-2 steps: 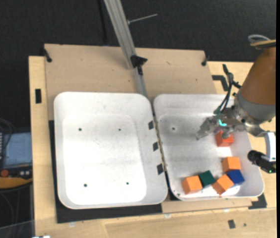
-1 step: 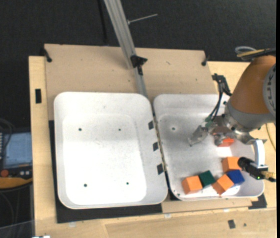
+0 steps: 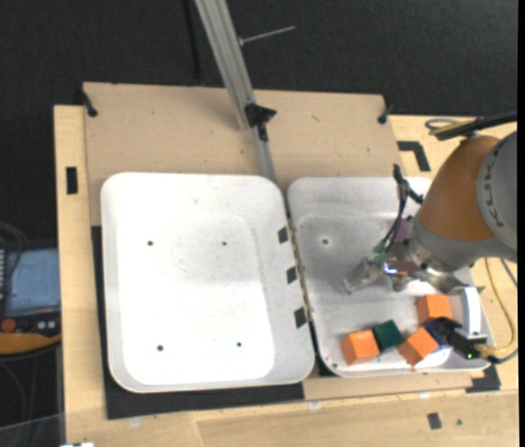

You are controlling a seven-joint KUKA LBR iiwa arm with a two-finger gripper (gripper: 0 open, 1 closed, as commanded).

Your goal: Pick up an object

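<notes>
The hand [image 3: 367, 276] hangs low over the right bin [image 3: 337, 212], near the middle of the bin's floor and pointing toward the picture's left. It shows as a small grey blur, so I cannot tell whether it is spread or pressed together. I also cannot tell whether it touches the bin floor. The patch of floor just under it is bare and white.

The arm [image 3: 458, 203], with its orange band, comes in from the right and covers the bin's right side.

The blocks lie apart from the hand, along the near wall of the same bin, toward the bottom of the picture. The left orange block [image 3: 359, 345] sits close to that wall, with the green block [image 3: 389, 333] just beside it on its right, touching or nearly so. The right orange block [image 3: 420, 345] lies just past the green one. The upper orange block [image 3: 435, 306] sits a little above that, close under the wrist and nearest to the hand.

The left bin [image 3: 188, 277] lies alongside, its edge against the right bin's. Both rest on the brown desk [image 3: 225, 128]. A grey metal rail [image 3: 225, 45] slants down from the top of the picture toward the gap between the bins.
</notes>
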